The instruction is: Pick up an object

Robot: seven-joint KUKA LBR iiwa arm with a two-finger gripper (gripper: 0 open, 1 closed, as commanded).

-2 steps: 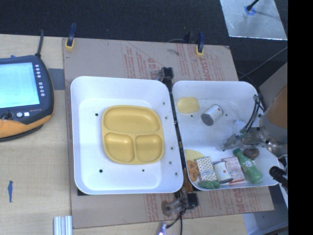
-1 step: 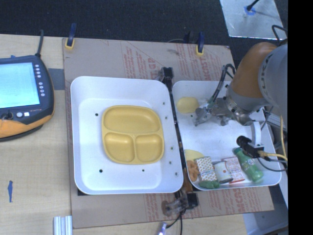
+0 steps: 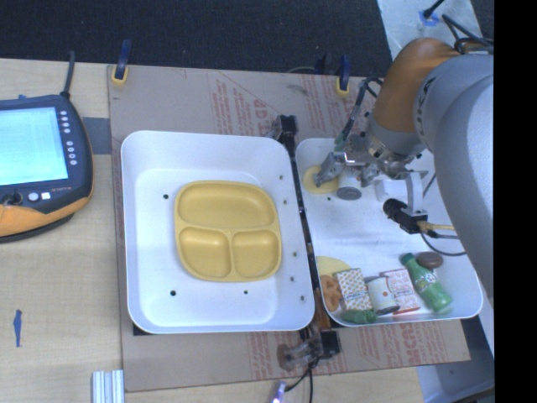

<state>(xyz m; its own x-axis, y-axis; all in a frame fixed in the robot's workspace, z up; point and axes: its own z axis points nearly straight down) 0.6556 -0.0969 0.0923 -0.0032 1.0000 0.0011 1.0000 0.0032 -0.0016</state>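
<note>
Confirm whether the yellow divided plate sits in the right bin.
No, the yellow divided plate lies in the left bin, beside the right bin.

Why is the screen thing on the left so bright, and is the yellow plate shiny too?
In the camera view, the tablet screen glows washed-out white, its text unreadable; the yellow plate shows only soft highlights in the left bin; the gripper looks slightly blurry over the right bin.
</note>
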